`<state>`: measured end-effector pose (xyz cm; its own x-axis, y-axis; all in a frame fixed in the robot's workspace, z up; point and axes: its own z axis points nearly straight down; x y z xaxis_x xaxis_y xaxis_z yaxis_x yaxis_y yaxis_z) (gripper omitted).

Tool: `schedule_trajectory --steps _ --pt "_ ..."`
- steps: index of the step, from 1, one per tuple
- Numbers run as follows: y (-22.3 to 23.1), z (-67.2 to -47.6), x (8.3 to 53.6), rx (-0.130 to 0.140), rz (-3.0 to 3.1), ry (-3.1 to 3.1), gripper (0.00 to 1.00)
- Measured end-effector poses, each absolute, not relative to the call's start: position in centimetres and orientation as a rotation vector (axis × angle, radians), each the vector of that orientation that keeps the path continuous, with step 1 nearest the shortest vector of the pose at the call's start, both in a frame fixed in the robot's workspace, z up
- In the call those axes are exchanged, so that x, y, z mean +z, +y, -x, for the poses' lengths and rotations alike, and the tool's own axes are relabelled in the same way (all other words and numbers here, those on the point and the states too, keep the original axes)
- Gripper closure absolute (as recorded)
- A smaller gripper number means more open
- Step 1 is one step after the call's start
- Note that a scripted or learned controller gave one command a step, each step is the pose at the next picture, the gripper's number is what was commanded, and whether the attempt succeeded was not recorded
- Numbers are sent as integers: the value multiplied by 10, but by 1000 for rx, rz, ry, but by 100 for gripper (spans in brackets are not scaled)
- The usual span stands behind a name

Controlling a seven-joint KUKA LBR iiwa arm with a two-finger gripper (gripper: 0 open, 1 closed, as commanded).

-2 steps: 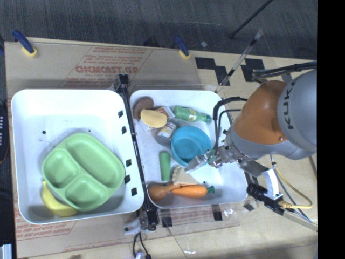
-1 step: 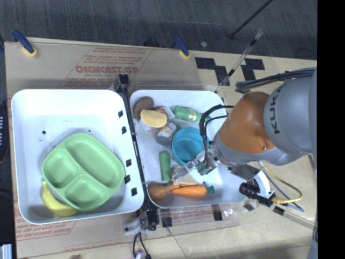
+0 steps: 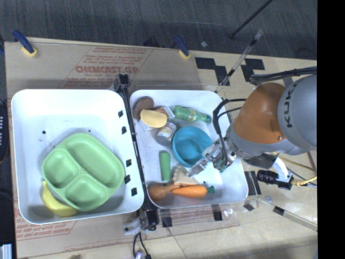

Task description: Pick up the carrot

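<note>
The carrot (image 3: 188,191), orange with a small green tip at its right end, lies flat along the front wall of the right bin (image 3: 234,182). My gripper (image 3: 204,164) hovers just above and a little right of the carrot, over the blue bowl's (image 3: 188,143) lower right edge. It is open, with nothing between its fingers. The grey arm with its orange band (image 3: 259,117) reaches in from the right.
Crowded around the carrot are a brown lump (image 3: 157,190) at its left end, a beige piece (image 3: 182,175) and a green stick (image 3: 165,165). A green bottle (image 3: 191,114) and a yellow item (image 3: 153,117) lie farther back. The left bin holds a green divided plate (image 3: 83,170).
</note>
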<state>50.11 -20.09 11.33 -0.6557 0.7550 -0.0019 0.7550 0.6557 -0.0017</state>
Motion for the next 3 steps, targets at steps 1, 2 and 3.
schedule_trajectory --steps 1,2,3 --pt "-139 -477 125 -1 -1572 2726 0" --pt "-150 -477 131 -3 -1288 2867 0" --pt "-126 -481 99 -6 -938 2987 0"
